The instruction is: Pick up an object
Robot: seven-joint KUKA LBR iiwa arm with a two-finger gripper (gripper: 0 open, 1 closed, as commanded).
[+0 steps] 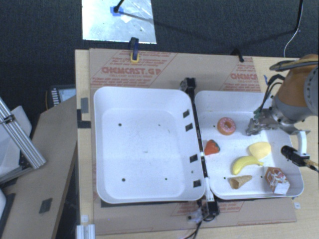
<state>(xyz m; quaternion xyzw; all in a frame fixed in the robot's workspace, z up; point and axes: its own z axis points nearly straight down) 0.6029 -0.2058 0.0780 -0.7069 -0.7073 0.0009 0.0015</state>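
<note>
The gripper (252, 127) hung low over the right bin (219, 99), its dark fingertips close to the bin floor, and whether they were parted or pressed together could not be told from this slanted look; nothing showed between them. The grey arm (294, 96) with its orange band reached in from the three o'clock side. At about nine o'clock from the gripper, just beside it, lay a pink-frosted donut (227, 126), flat on the floor of the bin. At roughly six o'clock sat a pale yellow lemon-like piece (259, 149), near the fingertips but apart from them. Below that, toward seven o'clock, a yellow banana (244, 164) lay curved, its upper end touching or nearly touching the pale piece. Farther out at eight o'clock a red strawberry (212, 147) rested against the bin's left wall. At six o'clock, near the front rim, lay a tan cone (239, 181), and toward five o'clock a small red-and-white carton (276, 179) sat in the front right corner. The left bin (144, 148) stood beside the right one, the two rims meeting along a dark central seam.
</note>
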